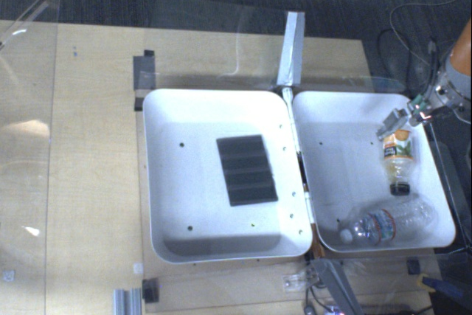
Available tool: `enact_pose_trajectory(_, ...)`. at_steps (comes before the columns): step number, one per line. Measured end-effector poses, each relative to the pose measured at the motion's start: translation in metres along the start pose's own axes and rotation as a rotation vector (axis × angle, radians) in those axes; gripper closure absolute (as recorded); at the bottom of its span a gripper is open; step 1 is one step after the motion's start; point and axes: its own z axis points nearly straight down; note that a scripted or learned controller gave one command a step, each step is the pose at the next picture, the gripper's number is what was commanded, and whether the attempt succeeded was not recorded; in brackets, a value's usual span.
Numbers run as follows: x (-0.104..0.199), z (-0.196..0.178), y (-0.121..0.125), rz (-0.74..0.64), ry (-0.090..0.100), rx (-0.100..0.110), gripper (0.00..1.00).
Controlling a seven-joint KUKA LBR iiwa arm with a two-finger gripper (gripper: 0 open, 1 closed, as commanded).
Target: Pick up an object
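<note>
The gripper (398,120) hangs over the right bin (332,158), right above the top of a small bottle with an orange label (398,151); whether its fingers are apart cannot be told. A clear plastic bottle (383,221) lies at the bin's six o'clock. A dark ridged pad (246,170) sits mid left bin (169,181).

The left bin (158,158) is open floor all round the flat black ribbed pad (247,170) lying at its middle, with wide bare margins toward the left edge and the bottom of the frame. In the right bin (332,151), the upper-left part is bare, while the right side is taken by a small orange-labelled bottle (399,158) lying lengthwise. A clear plastic bottle (387,223) lies across the lower right corner, just below it.
</note>
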Motion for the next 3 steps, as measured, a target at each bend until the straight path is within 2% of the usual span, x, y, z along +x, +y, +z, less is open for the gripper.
enact_pose_trajectory(1,-0.025,0.116,0.021,0.011,0.001,0.001,0.00)
enact_pose_trajectory(2,-0.006,0.142,-0.042,0.095,-0.001,-0.001,0.00)
enact_pose_trajectory(3,-0.006,0.130,-0.039,0.094,-0.003,-0.009,1.00)
